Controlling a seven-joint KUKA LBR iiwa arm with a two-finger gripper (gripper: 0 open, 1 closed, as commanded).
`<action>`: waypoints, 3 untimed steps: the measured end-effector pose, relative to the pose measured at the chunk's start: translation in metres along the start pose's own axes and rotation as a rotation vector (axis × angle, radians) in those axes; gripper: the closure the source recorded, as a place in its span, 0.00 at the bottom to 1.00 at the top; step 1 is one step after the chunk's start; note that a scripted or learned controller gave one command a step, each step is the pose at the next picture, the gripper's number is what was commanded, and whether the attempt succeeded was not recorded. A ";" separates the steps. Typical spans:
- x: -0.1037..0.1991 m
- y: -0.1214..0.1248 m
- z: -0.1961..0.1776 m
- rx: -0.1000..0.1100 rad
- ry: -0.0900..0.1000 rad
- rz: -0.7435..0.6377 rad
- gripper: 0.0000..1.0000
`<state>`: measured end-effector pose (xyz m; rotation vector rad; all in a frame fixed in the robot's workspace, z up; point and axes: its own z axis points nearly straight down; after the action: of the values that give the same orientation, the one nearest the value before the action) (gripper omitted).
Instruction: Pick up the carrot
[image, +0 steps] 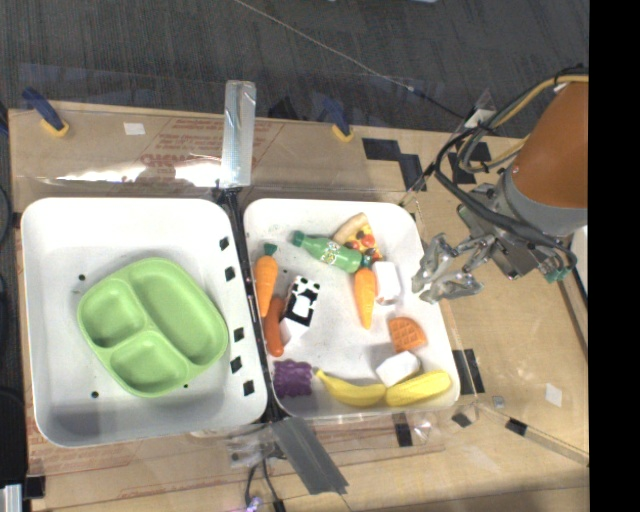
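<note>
From my remote station, the overhead camera looks down on a wooden worktop (520, 390) carrying two shallow white bins side by side. The left bin (60, 230) holds a green divided plate (152, 326) and nothing else I can make out. The right bin (420, 235) is crowded: two carrots lie in it, one carrot (264, 280) along the bin's left wall, pointing down toward a reddish sausage-like piece (274, 330) that touches its tip, and a second carrot (365, 295) near the middle, tilted with its narrow end toward the front. Just beside that second carrot sits a small white block (387, 280), and above it a green bottle (328, 251) lies on its side next to a pizza slice (356, 233). A black-and-white cube (302, 300) rests between the two carrots. Along the front edge I see a purple bunch of grapes (294, 377), a banana (385, 390), another white block (397, 367) and an orange waffle-like piece (407, 333). The grey arm with its orange band (558, 140) reaches in from the right, and its pincer (445, 275) hovers just outside the right bin's right wall, apart from both carrots, with its metal fingers spread and nothing between them.
</note>
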<state>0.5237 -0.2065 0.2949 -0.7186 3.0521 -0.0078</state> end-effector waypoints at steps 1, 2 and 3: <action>-0.001 0.000 -0.011 0.003 -0.002 -0.003 1.00; 0.030 0.011 0.005 -0.009 0.004 -0.387 1.00; 0.028 0.011 -0.006 -0.006 0.003 -0.391 1.00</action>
<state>0.4934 -0.2090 0.3011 -1.3000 2.8591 -0.0008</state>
